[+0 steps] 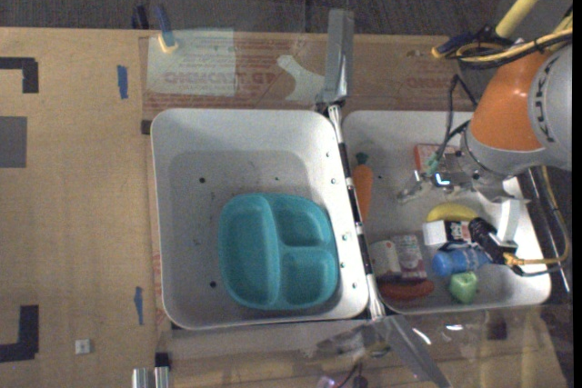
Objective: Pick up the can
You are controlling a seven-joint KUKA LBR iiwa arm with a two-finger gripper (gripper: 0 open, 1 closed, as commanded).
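Two shallow white bins side by side on a tan bench: left bin, right bin, walls touching along the middle; reaching in from the right, the grey arm with its orange band, hanging over the far half of the right bin; in the left bin, a teal divided tray lying flat toward the near right corner; under the wrist, the gripper, low over bare bin floor just beside a small reddish box and just above a banana; spread or pressed together, impossible to tell at this angle, and nothing seen pinched in it; along the right bin's left wall, an orange carrot; toward the near left of that bin, what looks like the can, white with a red label, on its side, resting against a dark red sausage-like piece and near a blue bottle; smallest, a green fruit-like piece at the near right. As a judgement: nothing of the pick done yet; can untouched on the bin floor and apart from the gripper; left to do, shifting toward the near left, descending over the can, closing on it and lifting clear of its neighbours.
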